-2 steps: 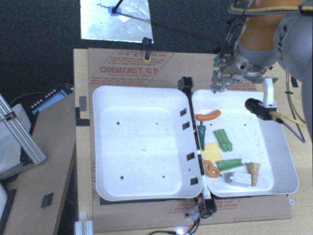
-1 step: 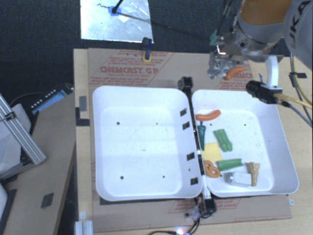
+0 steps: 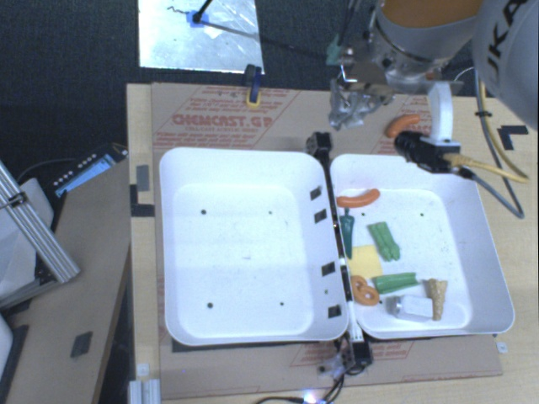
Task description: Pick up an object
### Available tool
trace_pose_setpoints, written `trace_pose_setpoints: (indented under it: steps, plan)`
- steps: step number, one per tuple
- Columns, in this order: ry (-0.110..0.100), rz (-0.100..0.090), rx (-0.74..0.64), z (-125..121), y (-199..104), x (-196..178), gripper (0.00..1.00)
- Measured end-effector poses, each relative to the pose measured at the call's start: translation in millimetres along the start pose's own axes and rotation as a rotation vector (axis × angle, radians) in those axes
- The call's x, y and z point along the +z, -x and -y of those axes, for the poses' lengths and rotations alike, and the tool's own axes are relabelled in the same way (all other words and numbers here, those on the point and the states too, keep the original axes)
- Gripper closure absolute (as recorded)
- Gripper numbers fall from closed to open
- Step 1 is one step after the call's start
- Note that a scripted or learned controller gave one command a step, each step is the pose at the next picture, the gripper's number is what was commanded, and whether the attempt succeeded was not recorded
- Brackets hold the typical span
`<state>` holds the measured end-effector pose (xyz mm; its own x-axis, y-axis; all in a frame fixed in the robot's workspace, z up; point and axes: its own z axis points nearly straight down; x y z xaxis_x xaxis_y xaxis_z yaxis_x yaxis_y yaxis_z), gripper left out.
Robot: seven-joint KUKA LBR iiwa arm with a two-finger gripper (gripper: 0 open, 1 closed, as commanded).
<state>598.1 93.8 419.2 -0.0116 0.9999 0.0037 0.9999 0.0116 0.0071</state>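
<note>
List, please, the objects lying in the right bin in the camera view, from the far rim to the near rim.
Orange sausage → dark green ridged piece → yellow slice → green bean-like piece → white and grey block. The pretzel and the cone sit level with their neighbours, so I leave them out.

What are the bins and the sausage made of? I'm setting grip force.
Bins: probably plastic, smooth and white, with rounded moulded corners and a slight sheen. Sausage: likely a plastic or rubber toy, uniformly orange and glossy; whether it is hard or soft cannot be told.
</note>
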Motion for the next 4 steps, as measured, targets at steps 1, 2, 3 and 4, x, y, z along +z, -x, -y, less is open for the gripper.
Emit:
trace_pose_setpoints:
  steps: [1,2,3,4]
  plan:
    - [0.008,-0.001,0.001,-23.2,-64.5,-109.1,1.0]
    - [-0.001,0.006,0.018,-72.1,63.4,-116.4,1.0]
    - [-0.003,0.005,0.015,-69.5,126.5,-116.0,1.0]
    - [-0.021,0.001,-0.001,-68.1,18.6,59.9,1.0]
